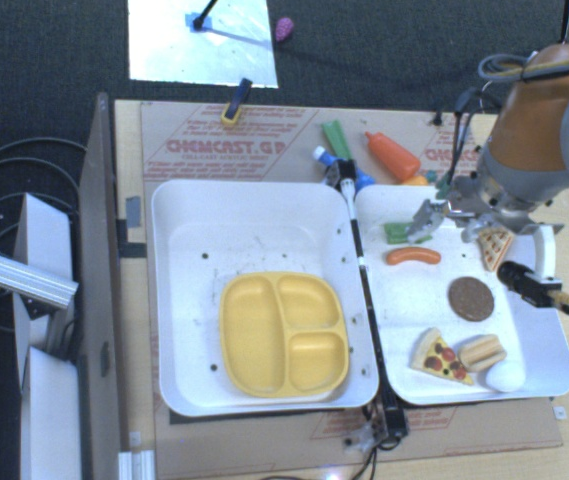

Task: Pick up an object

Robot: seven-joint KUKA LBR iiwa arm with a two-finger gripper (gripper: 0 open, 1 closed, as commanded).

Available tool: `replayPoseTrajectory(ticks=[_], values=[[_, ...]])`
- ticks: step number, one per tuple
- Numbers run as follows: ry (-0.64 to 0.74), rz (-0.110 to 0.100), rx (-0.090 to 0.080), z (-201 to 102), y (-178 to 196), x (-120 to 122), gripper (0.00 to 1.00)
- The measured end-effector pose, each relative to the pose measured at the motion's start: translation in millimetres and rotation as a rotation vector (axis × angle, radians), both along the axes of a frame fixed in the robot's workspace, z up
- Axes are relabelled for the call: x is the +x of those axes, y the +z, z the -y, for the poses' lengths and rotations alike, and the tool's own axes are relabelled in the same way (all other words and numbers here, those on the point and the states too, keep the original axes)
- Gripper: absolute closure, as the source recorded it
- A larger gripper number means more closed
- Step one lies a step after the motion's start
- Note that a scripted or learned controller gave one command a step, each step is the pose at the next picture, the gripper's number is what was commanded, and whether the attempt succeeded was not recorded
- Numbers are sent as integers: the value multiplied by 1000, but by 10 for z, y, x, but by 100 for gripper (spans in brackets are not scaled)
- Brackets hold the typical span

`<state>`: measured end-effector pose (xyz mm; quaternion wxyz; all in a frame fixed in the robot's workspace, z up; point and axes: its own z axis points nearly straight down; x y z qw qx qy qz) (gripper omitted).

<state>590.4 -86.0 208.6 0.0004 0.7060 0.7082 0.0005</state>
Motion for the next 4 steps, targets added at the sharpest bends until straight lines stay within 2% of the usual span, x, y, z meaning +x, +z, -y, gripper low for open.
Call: replayPoseTrajectory(ticks=[1, 2, 3, 4], values=[[-7, -5, -1, 589, -769, -103, 0], [-5, -3, -1, 971, -1082, -403, 0], [-4, -3, 0, 1092, -1249, -651, 0], [-1, 2, -1, 1085, -1133, -627, 100]])
